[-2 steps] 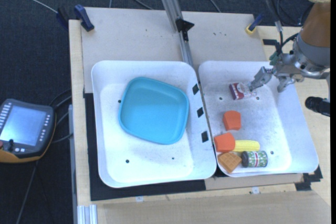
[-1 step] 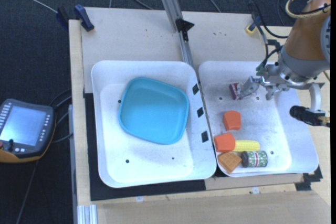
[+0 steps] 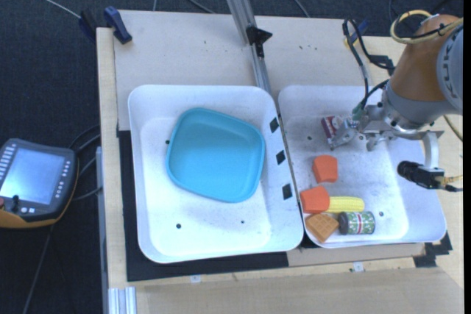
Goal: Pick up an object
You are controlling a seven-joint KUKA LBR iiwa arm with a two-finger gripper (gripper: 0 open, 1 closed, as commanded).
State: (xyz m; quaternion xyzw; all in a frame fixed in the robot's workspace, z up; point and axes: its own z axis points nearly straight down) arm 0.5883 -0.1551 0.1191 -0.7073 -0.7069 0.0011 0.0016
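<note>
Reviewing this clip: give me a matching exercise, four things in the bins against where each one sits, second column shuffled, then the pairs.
Things:
1. blue plate
2. corn cob
3. small can
4. red and white packet

Places:
A. lying at the right bin's front edge, below the corn
B. next to the gripper, toward the back of the right bin
C. in the left bin
D. just right of an orange block

Pairs: 1-C, 2-D, 3-A, 4-B

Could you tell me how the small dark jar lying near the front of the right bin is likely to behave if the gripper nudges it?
The jar lies on its side and looks cylindrical, so it would probably roll rather than slide. The corn cob touching its far side and the waffle piece at one end may check that. It looks small, so probably light.
</note>
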